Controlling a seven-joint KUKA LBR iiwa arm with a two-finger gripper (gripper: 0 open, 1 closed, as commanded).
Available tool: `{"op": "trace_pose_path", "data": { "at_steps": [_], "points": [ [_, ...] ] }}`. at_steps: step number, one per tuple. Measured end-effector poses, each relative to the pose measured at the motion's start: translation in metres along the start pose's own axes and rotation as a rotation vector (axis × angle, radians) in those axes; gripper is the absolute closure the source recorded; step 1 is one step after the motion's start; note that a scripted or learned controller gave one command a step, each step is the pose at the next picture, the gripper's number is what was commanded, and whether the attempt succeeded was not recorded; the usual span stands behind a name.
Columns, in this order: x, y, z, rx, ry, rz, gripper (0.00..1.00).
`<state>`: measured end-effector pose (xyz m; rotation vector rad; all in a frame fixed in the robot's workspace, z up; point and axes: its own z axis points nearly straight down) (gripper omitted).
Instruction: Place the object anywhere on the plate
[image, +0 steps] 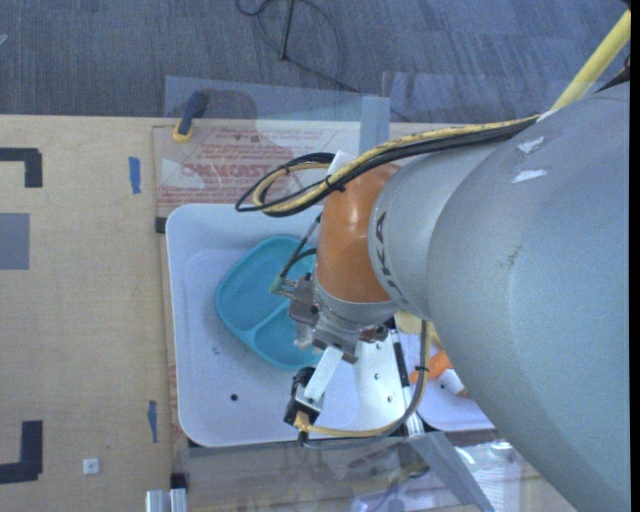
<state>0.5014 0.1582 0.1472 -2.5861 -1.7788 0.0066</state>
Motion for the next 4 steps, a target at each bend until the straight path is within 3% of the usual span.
{"op": "trace_pose_path", "data": {
  "at_steps": [1,2,3,4],
  "points": [
    [0.000,-0.017,-0.147,-0.003,0.001,0.360,1.00],
    [0.002,-0.026,-0.013,0.000,0.000,0.219,1.00],
    [-0.039,0.005,-0.172,-0.002,0.000,0.380,1.00],
    [-0.056,-0.004,0.007,0.001,0.000,0.674,1.00]
  ]
}}
